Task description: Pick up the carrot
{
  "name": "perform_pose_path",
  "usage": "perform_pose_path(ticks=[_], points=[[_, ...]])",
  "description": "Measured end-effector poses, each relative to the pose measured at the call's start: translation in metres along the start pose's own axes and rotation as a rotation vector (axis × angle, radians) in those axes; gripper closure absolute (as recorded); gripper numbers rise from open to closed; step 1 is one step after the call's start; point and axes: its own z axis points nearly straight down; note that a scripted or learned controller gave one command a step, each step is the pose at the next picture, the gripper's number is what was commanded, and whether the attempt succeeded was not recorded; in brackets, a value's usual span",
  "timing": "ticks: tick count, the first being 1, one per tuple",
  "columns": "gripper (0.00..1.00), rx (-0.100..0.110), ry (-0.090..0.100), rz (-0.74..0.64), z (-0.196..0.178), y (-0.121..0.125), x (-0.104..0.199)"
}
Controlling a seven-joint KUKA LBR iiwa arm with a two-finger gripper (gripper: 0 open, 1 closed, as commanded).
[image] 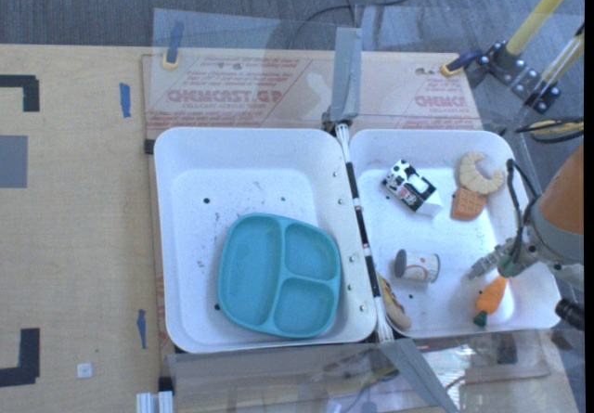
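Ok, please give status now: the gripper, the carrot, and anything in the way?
Gripper low in right bin, just above carrot. Carrot lying by the bin's near right wall, not gripped. Small cup off to the side, not blocking.

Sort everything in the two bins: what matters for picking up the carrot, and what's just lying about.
Belongs to the job:
carrot, near the right bin's front right corner
gripper, just above the carrot

Just lying about:
teal divided plate in the left bin
black-and-white toy
croissant
waffle piece
small cup on its side
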Motion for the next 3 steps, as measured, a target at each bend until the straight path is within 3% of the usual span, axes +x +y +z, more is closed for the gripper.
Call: perform_pose_path(ticks=[1, 2, 3], points=[[0.0, 0.003, 0.002, 0.0, 0.001, -0.001, 0.001], [1.0, -0.003, -0.008, 0.003, -0.01, 0.0, -0.003], [0.0, -0.003, -0.008, 0.004, -0.01, -0.001, -0.003]])
